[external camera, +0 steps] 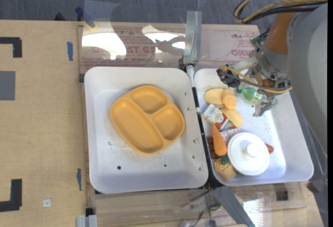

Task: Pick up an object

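My tool [263, 102] hangs over the right bin [291, 168], above and right of the white lidded pot [250, 154]; its grip I cannot tell. Toy food [225, 103] crowds up-left of the pot. I'd probably drop squarely on one outlying piece, avoiding neighbours.

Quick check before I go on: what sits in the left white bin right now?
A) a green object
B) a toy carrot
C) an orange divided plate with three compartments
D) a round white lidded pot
C: the orange divided plate with three compartments lies in the left white bin; the round white lidded pot is in the right white bin.
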Motion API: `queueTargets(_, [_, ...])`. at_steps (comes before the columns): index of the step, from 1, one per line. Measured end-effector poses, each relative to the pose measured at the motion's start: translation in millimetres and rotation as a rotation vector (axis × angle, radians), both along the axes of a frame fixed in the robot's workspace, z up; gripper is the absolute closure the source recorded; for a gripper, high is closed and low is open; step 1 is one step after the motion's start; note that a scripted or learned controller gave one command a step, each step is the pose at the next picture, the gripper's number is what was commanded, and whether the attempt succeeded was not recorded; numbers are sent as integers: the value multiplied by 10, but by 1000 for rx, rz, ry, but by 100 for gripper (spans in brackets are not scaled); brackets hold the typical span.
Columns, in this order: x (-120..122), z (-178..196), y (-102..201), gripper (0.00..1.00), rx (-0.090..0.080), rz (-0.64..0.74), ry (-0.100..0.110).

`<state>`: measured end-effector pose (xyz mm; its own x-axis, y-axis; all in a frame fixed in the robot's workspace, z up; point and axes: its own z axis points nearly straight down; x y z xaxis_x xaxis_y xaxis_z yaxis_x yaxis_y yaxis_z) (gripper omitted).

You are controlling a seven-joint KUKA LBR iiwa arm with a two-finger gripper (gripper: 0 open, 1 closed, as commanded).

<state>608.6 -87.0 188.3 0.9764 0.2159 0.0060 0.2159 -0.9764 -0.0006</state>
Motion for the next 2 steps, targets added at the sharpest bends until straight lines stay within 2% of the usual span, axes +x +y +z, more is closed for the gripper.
queueTargets(1, [1,351,-284,0,-1,-16,4])
queueTargets(2, [-262,-51,135,0,1,308,11])
